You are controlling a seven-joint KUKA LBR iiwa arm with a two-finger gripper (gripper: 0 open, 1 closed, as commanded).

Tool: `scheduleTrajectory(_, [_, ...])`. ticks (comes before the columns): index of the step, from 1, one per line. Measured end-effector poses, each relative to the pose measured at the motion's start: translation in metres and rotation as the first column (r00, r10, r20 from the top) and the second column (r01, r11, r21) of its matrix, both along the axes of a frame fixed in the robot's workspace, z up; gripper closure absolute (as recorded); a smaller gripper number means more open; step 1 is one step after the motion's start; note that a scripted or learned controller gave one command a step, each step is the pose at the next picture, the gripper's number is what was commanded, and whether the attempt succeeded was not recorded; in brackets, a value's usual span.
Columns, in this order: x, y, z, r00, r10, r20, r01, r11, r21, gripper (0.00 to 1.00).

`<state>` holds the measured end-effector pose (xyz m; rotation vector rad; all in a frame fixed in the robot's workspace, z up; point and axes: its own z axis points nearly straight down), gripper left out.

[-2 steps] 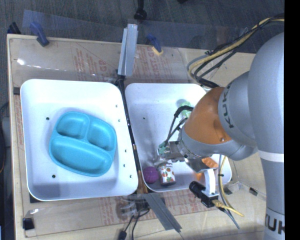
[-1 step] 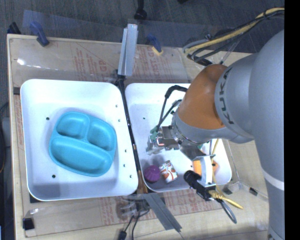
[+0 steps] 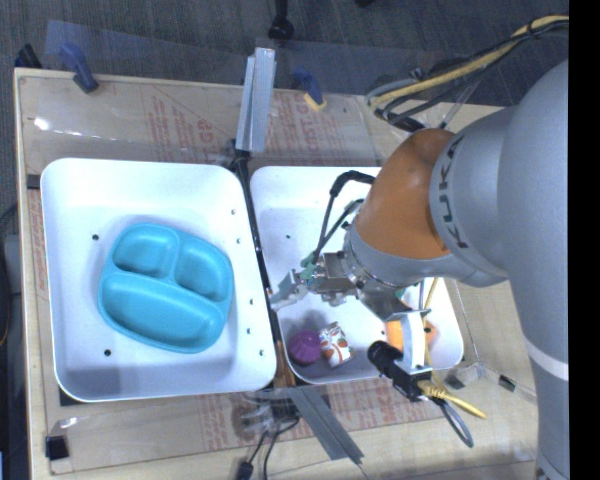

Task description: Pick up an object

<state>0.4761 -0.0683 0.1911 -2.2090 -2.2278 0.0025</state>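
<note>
Grey arm [image 3: 500,178] hangs low over the right bin [image 3: 280,193], tool [image 3: 320,280] just above a purple piece [image 3: 304,346] and a small orange-white toy [image 3: 332,344] — can't tell its state. Nothing visibly picked yet — grasp and lift remain. Blue divided tray [image 3: 167,286] sits in the left bin [image 3: 70,183].

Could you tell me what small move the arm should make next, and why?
Probably a short shift toward the purple object at the right bin's near edge, then a descent: the gripper sits beside the divider, just above it in the view.
</note>
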Motion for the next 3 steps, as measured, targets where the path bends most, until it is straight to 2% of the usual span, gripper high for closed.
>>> scheduleTrajectory(1, [0.011, -0.014, -0.043, 0.999, 0.018, 0.030, -0.019, 1.000, 0.017, 0.00])
scheduleTrajectory(2, [0.012, -0.012, -0.049, 0.999, 0.021, 0.032, -0.022, 0.999, 0.026, 0.00])
scheduleTrajectory(3, [0.050, -0.022, -0.055, 0.998, 0.008, 0.067, -0.008, 1.000, 0.003, 0.00])
